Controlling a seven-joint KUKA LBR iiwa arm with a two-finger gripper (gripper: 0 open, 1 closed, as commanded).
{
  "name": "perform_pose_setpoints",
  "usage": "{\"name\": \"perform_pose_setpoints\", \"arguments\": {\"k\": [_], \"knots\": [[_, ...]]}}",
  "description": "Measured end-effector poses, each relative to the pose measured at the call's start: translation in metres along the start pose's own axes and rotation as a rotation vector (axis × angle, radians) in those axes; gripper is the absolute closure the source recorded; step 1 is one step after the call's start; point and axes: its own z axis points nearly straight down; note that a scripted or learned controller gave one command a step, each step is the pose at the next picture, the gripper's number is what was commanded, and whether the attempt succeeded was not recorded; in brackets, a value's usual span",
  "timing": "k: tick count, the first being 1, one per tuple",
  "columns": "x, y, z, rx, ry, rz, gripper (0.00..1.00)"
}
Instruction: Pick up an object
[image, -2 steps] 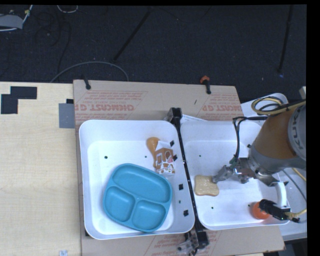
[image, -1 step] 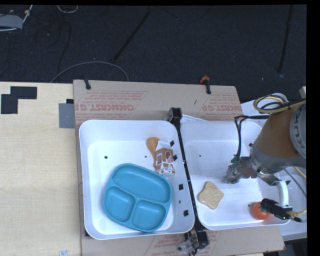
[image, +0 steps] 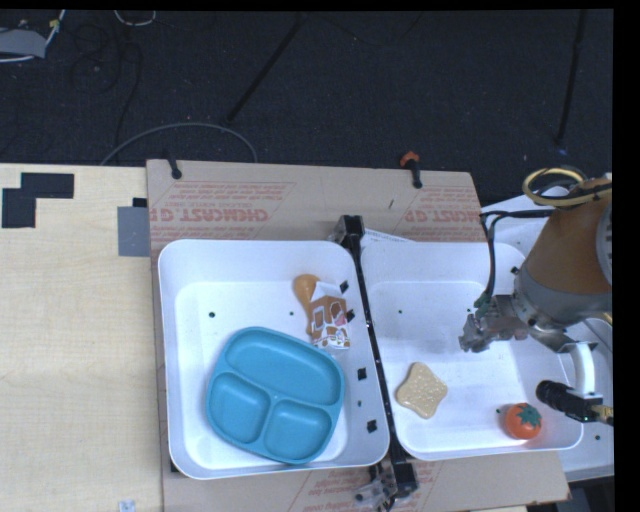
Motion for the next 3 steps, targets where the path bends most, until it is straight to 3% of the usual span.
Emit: {"name": "perform_pose_setpoints", "arguments": {"k": [2,3], "knots": [[0.002,0.007,-0.075,-0.001,0.0,0.0,1.0],[0.055,0.0,-0.085,0.003,0.003,-0.003,1.0]]}}
